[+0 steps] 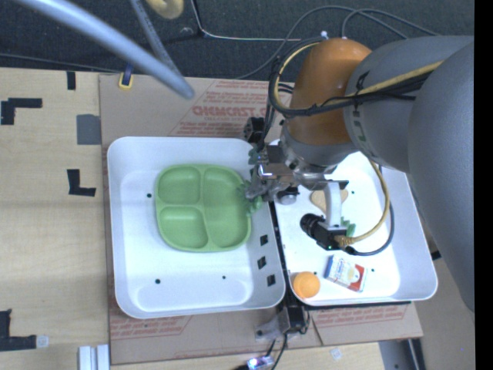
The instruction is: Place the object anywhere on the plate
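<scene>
1. On the left, the plate (202,208) is lying in the left bin (127,230): pale green, smooth like moulded plastic, rounded square, four compartments. Nothing is resting on it yet.
2. My jaws (258,185) are hovering just off the plate's right rim, over the divide between bins. Something small and green is showing there, but I cannot tell what it is, or whether my jaws are apart, together or clamped on anything.
3. I judge the risk is here: a release this near the rim could be dropping the object onto the bin wall, not the plate.
4. In the right bin (416,280), a round orange ball (306,284) and a flat, printed red-and-white packet (344,272) are sitting near the front; either might be the object.
</scene>
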Available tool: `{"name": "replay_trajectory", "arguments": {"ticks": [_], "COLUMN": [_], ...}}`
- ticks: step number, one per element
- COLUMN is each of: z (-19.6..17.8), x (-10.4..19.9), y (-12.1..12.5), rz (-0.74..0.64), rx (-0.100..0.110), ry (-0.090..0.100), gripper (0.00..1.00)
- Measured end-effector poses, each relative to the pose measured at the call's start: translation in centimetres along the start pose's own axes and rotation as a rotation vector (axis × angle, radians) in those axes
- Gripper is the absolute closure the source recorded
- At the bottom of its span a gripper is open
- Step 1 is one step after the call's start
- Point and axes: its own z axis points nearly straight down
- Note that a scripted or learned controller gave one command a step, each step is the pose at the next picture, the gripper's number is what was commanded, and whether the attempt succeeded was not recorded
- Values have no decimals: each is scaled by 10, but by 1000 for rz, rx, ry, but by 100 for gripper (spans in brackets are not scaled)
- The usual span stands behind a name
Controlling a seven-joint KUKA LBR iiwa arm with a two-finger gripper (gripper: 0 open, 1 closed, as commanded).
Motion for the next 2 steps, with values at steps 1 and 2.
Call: {"name": "replay_trajectory", "arguments": {"ticks": [1,2], "z": [6,1], "x": [41,43], "y": [-31,-35], "rz": [2,4], "rx": [1,-1], "ry": [-1,-1], "gripper": [100,100]}}
